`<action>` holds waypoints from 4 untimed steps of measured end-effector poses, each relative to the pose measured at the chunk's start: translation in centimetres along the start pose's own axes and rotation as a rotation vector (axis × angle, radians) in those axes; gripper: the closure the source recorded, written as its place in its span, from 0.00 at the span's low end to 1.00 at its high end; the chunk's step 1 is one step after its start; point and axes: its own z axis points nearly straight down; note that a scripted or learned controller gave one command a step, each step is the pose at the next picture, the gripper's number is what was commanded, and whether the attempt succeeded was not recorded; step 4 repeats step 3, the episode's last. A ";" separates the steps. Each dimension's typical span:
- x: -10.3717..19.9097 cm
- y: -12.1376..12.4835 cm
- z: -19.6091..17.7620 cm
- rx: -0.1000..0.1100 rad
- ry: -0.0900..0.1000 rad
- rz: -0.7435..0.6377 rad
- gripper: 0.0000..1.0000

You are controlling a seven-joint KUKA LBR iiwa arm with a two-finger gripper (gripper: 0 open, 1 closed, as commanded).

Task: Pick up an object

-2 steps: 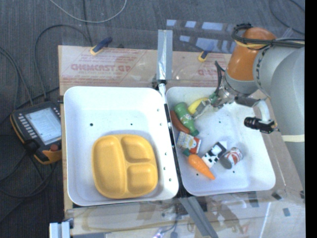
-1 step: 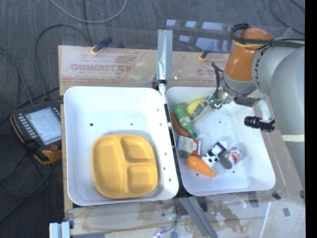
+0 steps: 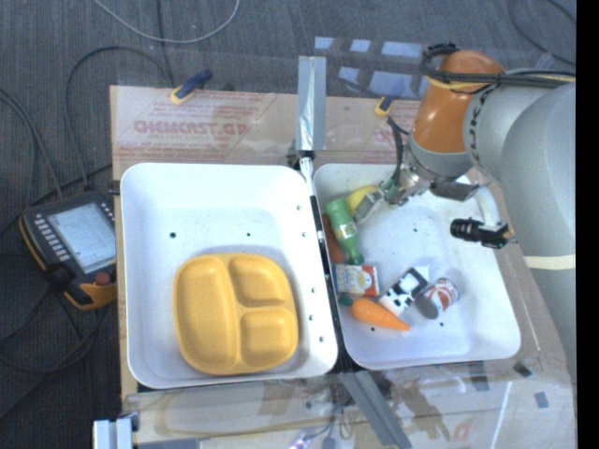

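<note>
Two white bins sit on the worktop. The gripper [image 3: 393, 193] hangs over the right bin [image 3: 487, 344], just beside a yellow fruit [image 3: 360, 196] and green bottle [image 3: 344, 227]; jaw state unclear. Crowded items there could make a grab slip.

A robotics lab, by the look of it. A control handset [image 3: 70, 241] lies on grey carpet [image 3: 56, 36] beside the bench's left edge. Loose cables [image 3: 159, 36] trail past its far edge.
</note>
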 end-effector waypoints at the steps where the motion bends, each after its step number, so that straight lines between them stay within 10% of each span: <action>1: 0.7 0.2 0.0 -0.008 -0.004 -0.058 0.00; 2: 0.8 0.5 -1.2 -0.019 -0.006 -0.061 1.00; 3: 3.8 2.2 -10.8 -0.014 0.007 0.078 1.00; 4: 3.8 2.2 -10.8 -0.014 0.007 0.078 1.00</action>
